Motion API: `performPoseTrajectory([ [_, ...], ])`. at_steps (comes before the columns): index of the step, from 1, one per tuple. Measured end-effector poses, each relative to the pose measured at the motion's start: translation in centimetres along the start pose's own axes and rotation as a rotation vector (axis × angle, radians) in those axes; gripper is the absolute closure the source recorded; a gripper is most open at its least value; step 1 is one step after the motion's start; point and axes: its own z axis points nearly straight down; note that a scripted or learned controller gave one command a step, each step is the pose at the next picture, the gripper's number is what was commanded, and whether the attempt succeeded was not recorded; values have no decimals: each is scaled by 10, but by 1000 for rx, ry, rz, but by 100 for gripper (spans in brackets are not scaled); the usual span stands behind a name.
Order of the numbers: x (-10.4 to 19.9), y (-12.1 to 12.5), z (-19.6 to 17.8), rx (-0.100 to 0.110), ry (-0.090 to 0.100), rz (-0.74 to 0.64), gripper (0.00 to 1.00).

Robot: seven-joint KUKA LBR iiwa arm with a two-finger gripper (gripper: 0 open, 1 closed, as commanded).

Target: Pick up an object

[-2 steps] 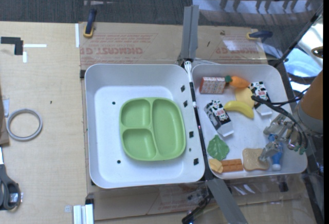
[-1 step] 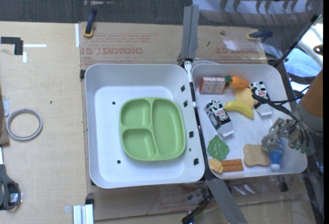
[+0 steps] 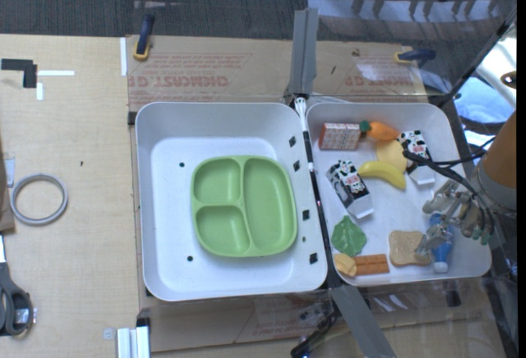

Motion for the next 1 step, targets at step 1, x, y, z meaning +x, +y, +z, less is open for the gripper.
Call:
performPoseTrajectory([
  [1, -1, 1, -8, 0, -1, -3, 100],
])
